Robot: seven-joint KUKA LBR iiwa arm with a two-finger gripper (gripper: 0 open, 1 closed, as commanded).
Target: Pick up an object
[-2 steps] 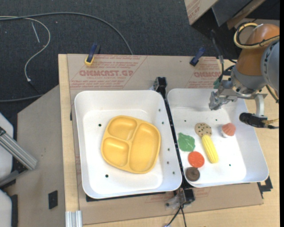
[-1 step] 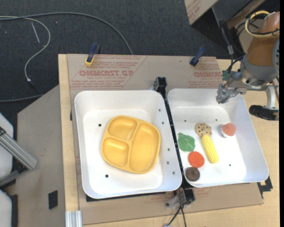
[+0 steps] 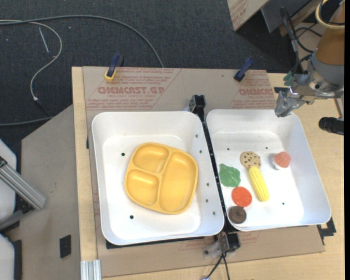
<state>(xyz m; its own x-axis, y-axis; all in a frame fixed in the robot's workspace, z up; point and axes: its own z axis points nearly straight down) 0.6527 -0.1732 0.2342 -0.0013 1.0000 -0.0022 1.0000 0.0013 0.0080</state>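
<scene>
plainly a yellow corn cob [image 3: 258,184] lies lengthwise; claw [image 3: 282,109] state unclear.

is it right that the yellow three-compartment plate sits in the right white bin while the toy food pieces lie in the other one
Not quite. The camera view shows the yellow three-compartment plate in the left white bin; the toy food pieces, such as the yellow corn cob and red tomato, lie in the other, right white bin.

Dark grey carpet [image 3: 136,33] under a brown board [image 3: 164,85] stamped with red lettering, held by blue clamps [image 3: 114,65]; thin white cable [image 3: 49,38] looping across floor; cardboard box [image 3: 243,11] beyond.
</scene>
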